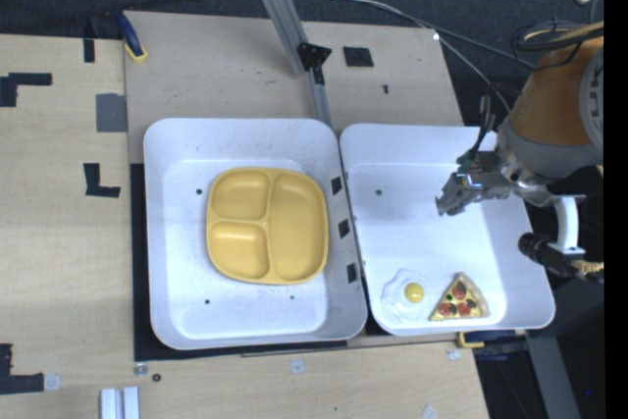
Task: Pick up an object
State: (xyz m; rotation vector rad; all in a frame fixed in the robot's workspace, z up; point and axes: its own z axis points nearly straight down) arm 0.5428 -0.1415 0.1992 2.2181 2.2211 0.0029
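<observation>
In the right bin (392,152), a fried egg toy (404,293) and a pizza slice toy (459,299) lie side by side near the front wall. My gripper (453,198) hangs over the bin's right half, well behind both toys and apart from them. Nothing shows between its fingers. A yellow three-compartment plate (267,224) sits in the middle of the left bin (177,152).
The grey arm with its orange band (554,108) reaches in from the right over the right bin's edge. A slanted metal pole (285,10) stands behind the bins. Cables run across the dark floor at the back.
</observation>
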